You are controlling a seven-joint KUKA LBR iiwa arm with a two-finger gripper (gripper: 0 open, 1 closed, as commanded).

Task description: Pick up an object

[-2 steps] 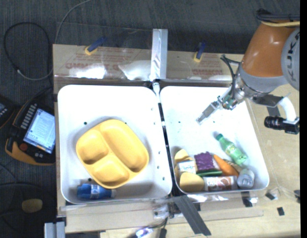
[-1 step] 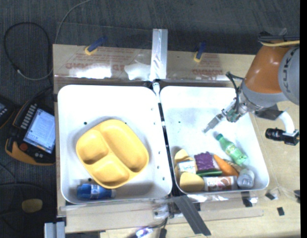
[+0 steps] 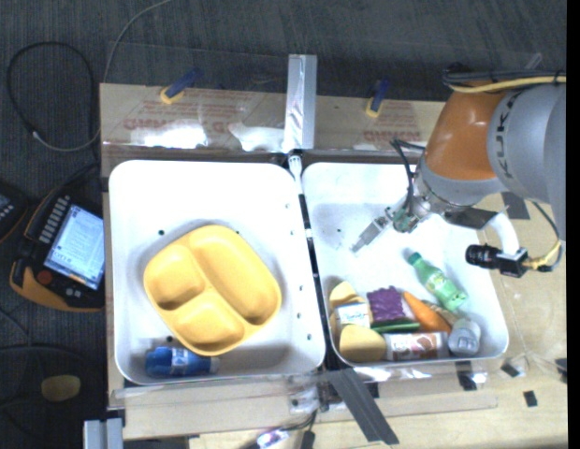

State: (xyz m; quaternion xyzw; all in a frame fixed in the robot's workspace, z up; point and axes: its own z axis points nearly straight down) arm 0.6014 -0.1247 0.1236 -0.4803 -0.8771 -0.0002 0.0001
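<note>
right white bin [image 3: 346, 204]: green bottle [image 3: 438, 282], slanted, below jaws [image 3: 365, 236].

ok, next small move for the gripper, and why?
Probably slide toward the camera and a bit right, over the green bottle, then descend. The gripper sits above bare floor of the right bin; the bottle is the nearest item, lying slightly apart from the pile along the near wall.
</note>
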